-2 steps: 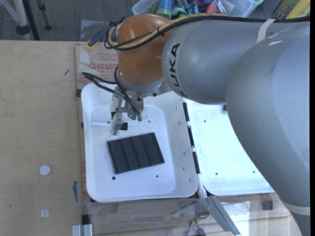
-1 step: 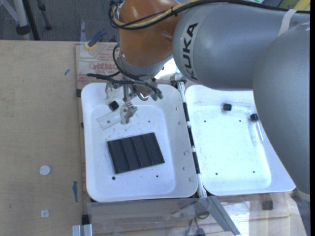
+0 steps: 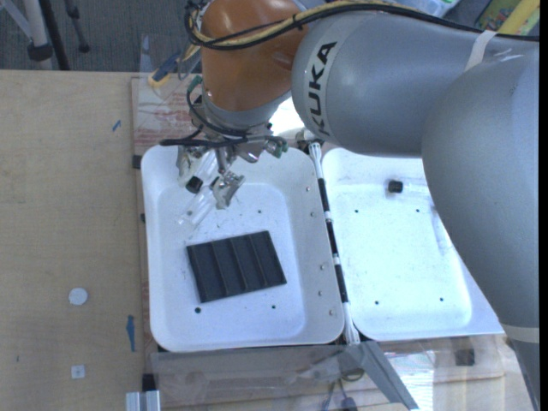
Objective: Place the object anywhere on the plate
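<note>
A dark grey ribbed plate (image 3: 235,266) lies flat in the lower middle of the left bin (image 3: 167,315). A small black object (image 3: 394,187) rests near the back of the right bin (image 3: 411,315). My gripper (image 3: 211,185) hangs under the orange wrist over the back part of the left bin, just behind the plate's far edge and clear of it. It is far to the left of the small black object. A small dark bit shows at the gripper's left tip; what it is cannot be made out.
The grey arm covers the upper right of the view and part of the right bin. A ridge (image 3: 330,247) divides the two bins. Bare wooden bench (image 3: 68,229) lies to the left, with a small white disc (image 3: 78,296) on it.
</note>
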`<state>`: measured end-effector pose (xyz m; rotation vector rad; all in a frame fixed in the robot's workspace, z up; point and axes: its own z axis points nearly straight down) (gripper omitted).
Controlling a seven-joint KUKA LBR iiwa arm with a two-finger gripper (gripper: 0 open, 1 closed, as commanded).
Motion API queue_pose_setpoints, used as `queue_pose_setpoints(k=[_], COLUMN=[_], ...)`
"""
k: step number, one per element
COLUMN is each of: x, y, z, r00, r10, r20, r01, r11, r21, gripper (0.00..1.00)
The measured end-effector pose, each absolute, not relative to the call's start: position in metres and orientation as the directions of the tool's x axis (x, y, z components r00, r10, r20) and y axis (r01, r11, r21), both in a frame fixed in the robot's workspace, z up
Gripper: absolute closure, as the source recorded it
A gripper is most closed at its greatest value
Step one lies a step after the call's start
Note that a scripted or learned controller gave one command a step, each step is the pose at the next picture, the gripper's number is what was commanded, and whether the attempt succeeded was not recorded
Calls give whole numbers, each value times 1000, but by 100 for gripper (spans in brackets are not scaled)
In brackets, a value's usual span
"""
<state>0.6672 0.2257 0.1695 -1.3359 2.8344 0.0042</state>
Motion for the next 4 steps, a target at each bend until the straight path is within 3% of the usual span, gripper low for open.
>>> queue_pose_setpoints(k=[1, 2, 3, 4], x=[667, 667, 654, 667], y=[215, 219, 216, 222], z=[192, 106, 200, 190], r00=[-345, -293, -137, 48], r10=[-938, -956, -991, -999], r20=[-8, -6, -7, -7], r01=[-938, -956, -991, -999], r11=[345, 293, 137, -47], r21=[-4, 0, -5, -6], gripper=[100, 100, 100, 100])
